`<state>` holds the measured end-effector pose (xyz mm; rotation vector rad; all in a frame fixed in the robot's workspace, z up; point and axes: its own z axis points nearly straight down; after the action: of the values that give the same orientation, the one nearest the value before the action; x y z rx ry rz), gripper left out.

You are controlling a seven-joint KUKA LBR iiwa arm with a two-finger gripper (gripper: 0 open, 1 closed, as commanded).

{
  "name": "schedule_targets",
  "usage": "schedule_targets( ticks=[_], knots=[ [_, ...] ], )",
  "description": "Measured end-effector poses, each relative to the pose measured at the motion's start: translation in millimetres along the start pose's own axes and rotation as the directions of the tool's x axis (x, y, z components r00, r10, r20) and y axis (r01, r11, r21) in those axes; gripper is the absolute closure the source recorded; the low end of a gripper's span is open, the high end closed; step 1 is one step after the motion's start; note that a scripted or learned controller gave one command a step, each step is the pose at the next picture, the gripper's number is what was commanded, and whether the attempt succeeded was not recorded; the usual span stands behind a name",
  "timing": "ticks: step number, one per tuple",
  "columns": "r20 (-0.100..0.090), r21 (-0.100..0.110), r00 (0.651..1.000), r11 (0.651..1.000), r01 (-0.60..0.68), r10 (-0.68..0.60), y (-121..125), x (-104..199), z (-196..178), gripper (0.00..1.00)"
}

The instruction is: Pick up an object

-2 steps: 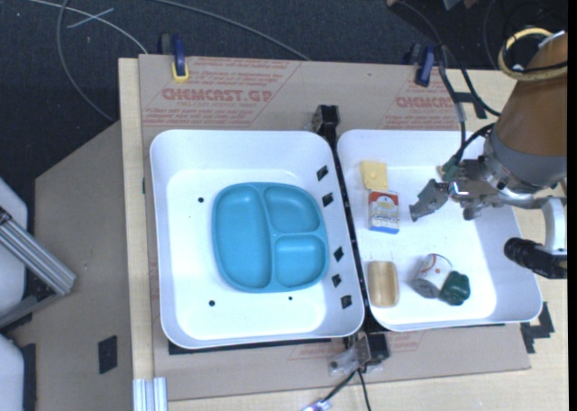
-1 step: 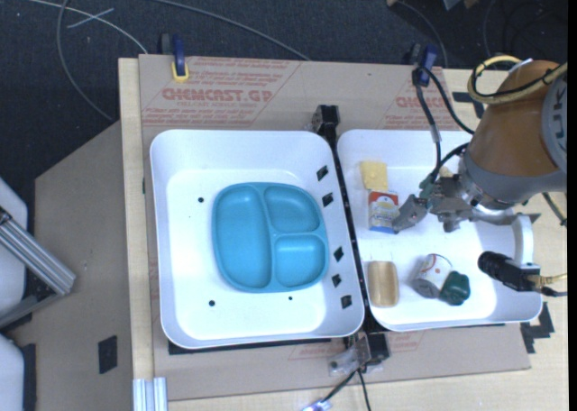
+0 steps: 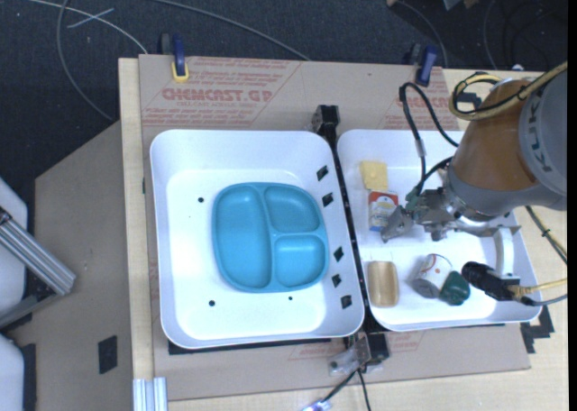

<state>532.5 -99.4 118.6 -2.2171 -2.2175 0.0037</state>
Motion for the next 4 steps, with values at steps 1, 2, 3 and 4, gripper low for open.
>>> schedule_targets(
  ticks=[1,2,3,4],
  knots=[
    [0.0,-0.004,1.0,1.0,-0.001,0.001,0.8,-0.3,-13.1,1.0],
    [0.003,-0.01,1.0,1.0,0.0,0.0,-1.6,-3.1,-75.8,1.0],
    [0.003,-0.008,1.0,1.0,0.001,-0.001,-5.9,-5.7,-119.1,1.0],
    [0.003,-0.012,1.0,1.0,0.001,-0.001,-5.1,-5.7,-173.0,1.0]
  ],
)
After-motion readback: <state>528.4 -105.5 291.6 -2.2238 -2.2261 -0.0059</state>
